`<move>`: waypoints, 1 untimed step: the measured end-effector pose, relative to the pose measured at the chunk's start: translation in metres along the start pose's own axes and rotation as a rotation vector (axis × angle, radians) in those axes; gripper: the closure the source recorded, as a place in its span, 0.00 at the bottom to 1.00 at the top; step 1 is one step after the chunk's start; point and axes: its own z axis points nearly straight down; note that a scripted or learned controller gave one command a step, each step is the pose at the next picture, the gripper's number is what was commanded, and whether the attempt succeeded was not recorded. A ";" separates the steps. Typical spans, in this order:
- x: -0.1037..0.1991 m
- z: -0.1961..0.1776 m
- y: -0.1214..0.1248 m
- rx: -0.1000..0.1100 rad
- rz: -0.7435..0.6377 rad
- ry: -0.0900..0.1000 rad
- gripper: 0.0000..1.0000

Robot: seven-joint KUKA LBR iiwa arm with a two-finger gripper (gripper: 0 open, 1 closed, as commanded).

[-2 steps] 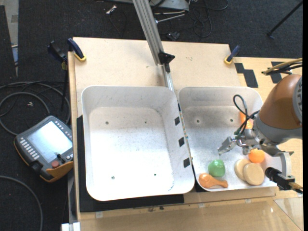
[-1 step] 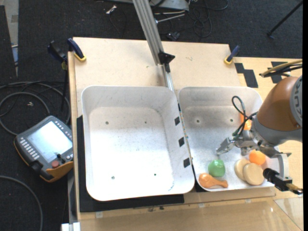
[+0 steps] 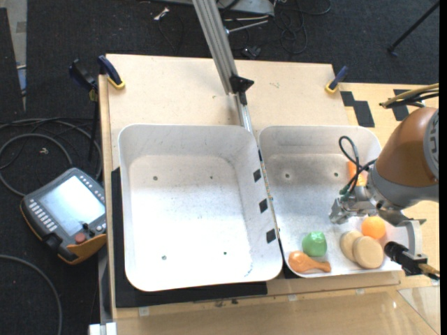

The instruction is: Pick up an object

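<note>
The right bin (image 3: 307, 152) holds several small objects near its front edge: a green ball (image 3: 315, 243), an orange pear-shaped piece (image 3: 307, 262), two tan round discs (image 3: 362, 248) and an orange ball (image 3: 374, 227). A further orange object (image 3: 352, 169) lies partly hidden behind the arm by the right wall. My gripper (image 3: 342, 211) hangs low in the right bin, just left of the orange ball and above the tan discs. Nothing shows between its fingers.
The left bin (image 3: 181, 208) sits beside the right one, sharing a raised middle wall (image 3: 264, 194). A slanted metal pole (image 3: 220, 44) rises behind the bins. A teach pendant (image 3: 66, 215) lies on the floor at the left. Clamps (image 3: 112, 75) mark the bench's back corners.
</note>
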 end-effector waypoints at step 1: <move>-0.010 -0.049 0.002 -0.002 0.000 -0.002 1.00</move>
